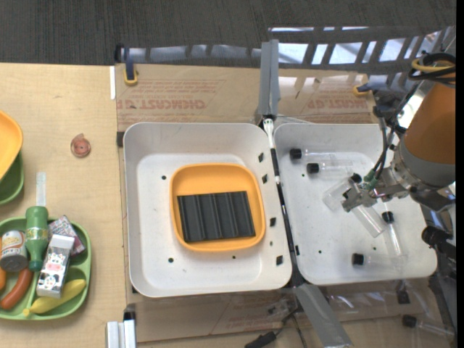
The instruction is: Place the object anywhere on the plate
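1. The arm (433,133), grey with an orange band, rises closest to the lens at the right.
2. Its gripper (355,198) hangs low over the right bin (319,263); how its jaws stand cannot be told.
3. Clear test tubes (322,167) with black caps lie scattered around it in that bin.
4. The orange plate (217,181) sits in the left bin (148,216), carrying a dark ribbed slab (217,216).

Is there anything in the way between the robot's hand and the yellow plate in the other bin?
Only the raised rims where the two white bins meet, midway between the hand and the yellow plate. The plate already carries a dark ribbed block, with bare yellow rim around it.
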Controlling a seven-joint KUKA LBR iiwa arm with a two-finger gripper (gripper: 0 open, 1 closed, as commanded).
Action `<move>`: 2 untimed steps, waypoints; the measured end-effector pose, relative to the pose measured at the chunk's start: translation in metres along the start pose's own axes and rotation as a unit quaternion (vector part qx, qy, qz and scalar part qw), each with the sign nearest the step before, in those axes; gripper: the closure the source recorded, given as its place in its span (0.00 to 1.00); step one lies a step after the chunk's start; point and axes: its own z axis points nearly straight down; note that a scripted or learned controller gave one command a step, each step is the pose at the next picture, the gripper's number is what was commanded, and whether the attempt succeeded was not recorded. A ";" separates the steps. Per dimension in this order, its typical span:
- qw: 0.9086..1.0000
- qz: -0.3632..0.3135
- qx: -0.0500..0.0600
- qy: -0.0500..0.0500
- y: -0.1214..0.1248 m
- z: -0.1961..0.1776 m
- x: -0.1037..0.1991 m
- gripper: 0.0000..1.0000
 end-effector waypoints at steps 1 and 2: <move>0.996 -0.093 0.001 0.000 0.058 0.003 -0.036 1.00; 0.992 -0.129 0.000 -0.001 0.093 -0.080 -0.108 1.00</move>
